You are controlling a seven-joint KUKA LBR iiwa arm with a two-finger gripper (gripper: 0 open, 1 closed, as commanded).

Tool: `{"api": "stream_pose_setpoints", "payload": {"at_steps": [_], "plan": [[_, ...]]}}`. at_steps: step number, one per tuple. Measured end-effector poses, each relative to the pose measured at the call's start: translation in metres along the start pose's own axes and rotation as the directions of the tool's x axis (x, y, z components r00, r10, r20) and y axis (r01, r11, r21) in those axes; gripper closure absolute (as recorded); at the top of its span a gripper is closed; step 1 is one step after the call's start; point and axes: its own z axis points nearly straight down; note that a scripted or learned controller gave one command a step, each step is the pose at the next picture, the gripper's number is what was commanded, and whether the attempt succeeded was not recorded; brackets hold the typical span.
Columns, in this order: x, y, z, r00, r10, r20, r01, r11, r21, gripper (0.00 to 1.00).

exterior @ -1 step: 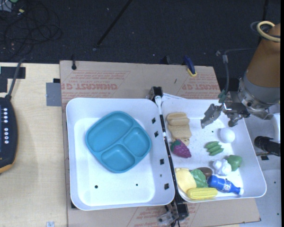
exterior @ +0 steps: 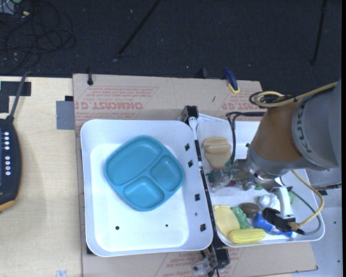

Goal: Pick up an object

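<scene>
The right white bin (exterior: 316,231) holds several small objects. A tan block (exterior: 217,148) lies near its far left corner. At the near side are a yellow banana-like piece (exterior: 246,235), a pale yellow piece (exterior: 224,217), a green piece (exterior: 240,217), a brown piece (exterior: 249,208) and a blue piece (exterior: 266,225). My gripper (exterior: 226,176) reaches down into this bin just below the tan block, over some small greenish and clear items (exterior: 217,179). Nothing can be made out between its fingers. The orange-banded wrist (exterior: 277,140) covers the bin's right middle.
The left white bin (exterior: 98,224) holds a blue divided plate (exterior: 143,172). A black divider (exterior: 199,178) runs between the bins. A handheld control pad (exterior: 1,160) lies at the bench's left edge. Cables run over the dark floor at the back.
</scene>
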Motion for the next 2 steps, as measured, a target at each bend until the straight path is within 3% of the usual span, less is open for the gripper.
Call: {"api": "stream_pose_setpoints", "payload": {"at_steps": [1, 2], "plan": [[-0.016, 0.07, 0.01, 1.0, -0.006, 0.0, 0.006, 1.0, -0.003, 0.0], [-0.025, 0.1, 0.011, 1.0, -0.008, -0.002, 0.008, 1.0, 0.004, 0.0]]}}
